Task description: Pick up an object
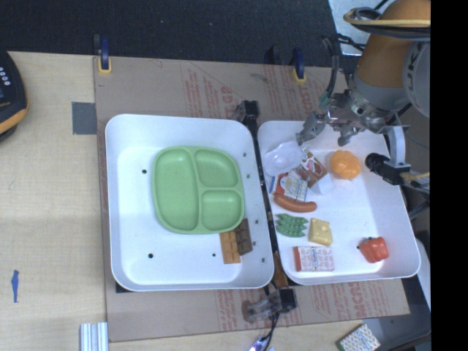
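**My gripper hangs over the far edge of the right bin, holding nothing**

My gripper [333, 126] sits above the far rim of the right bin [395, 269], its two fingers spread apart with nothing between them. Just beside the fingertips, toward the near side, lies one round orange fruit [345, 164], smooth and matte. To the other side of it sits one crumpled clear plastic cup [281, 156], and beside that one small brown-and-white packet [313, 169]. Further from me I count one printed wrapper [295, 189], one long glossy red sausage [295, 204], one bumpy green pea pod [292, 226], one pale yellow wedge of cheese [319, 232], one flat red-and-white carton [314, 258] and one red pepper [374, 248], all loose on the bin floor. Well apart from my fingers, the left bin [124, 196] holds one green plate [197, 189] with three compartments, rounded and smooth, and two brown blocks [235, 243] touching each other at its near corner.
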Tool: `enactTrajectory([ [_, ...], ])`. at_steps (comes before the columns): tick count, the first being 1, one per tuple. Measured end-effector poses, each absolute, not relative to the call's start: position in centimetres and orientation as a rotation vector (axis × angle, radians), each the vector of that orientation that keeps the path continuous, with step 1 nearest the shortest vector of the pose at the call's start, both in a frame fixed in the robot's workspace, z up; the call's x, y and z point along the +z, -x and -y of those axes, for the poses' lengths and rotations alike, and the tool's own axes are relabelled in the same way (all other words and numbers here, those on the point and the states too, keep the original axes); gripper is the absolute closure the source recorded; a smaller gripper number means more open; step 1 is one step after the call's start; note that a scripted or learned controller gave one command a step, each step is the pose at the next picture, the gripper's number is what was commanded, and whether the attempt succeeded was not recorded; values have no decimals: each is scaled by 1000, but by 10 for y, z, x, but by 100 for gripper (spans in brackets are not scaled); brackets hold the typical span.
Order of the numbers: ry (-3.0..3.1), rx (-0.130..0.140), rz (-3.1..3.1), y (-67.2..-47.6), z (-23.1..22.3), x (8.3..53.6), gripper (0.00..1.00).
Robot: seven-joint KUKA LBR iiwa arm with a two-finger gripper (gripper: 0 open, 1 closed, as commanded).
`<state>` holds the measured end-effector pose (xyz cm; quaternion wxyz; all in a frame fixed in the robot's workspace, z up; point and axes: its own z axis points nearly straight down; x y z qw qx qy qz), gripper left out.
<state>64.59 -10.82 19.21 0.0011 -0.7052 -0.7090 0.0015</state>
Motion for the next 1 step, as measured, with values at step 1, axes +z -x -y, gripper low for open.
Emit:
enactTrajectory([
  [1,2213,9,2222,-649,133,119,0],
])
